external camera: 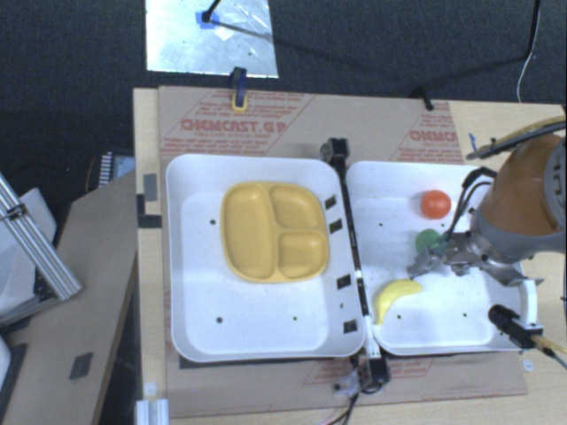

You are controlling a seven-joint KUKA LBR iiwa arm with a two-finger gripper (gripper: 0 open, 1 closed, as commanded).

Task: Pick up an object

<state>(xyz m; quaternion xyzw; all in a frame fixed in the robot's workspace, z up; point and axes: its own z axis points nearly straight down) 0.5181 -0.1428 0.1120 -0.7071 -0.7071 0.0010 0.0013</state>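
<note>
The claw (425,262) hangs low in the right bin (443,339), apparently right at the green object (429,238); whether it is apart or clamped, I cannot tell. The banana (396,296) lies just beside it, toward the bin's front-left.

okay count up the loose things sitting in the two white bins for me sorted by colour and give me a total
Yellow: 2, the yellow three-compartment plastic plate in the left bin, and the yellow banana-shaped toy in the right bin.
Orange: 1, the small orange round ball, right bin.
Green: 1, the small green object beside the gripper, right bin.
Total: 4
</note>
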